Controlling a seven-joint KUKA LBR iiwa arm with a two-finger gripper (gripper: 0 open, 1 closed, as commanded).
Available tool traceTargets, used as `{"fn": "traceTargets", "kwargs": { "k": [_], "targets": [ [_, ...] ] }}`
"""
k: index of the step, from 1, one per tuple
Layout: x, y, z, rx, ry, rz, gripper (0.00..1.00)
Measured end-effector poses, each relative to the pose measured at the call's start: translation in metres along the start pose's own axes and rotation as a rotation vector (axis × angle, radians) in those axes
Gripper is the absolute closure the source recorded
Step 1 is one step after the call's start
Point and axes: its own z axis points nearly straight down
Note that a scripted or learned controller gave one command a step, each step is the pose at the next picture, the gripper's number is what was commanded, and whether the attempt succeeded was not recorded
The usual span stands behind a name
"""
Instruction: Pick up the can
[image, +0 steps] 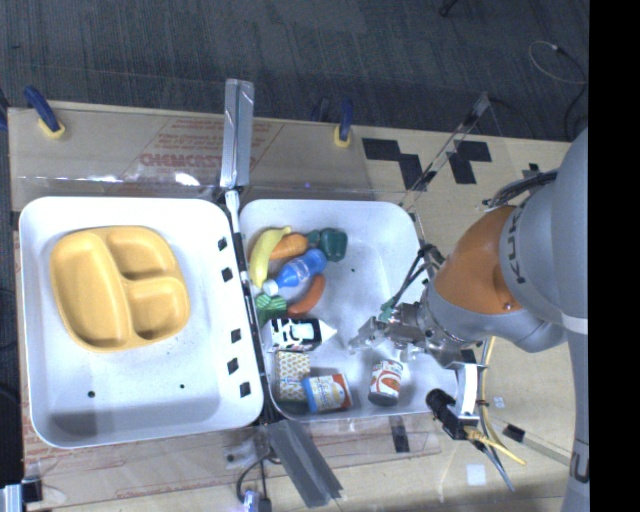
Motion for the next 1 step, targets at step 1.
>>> {"fn": "traceTargets", "kwargs": {
  "k": [1],
  "targets": [
    [-0.002, -0.0001, 0.0094, 0.001, 0.001, -0.028, 0.0]
  ]
}}
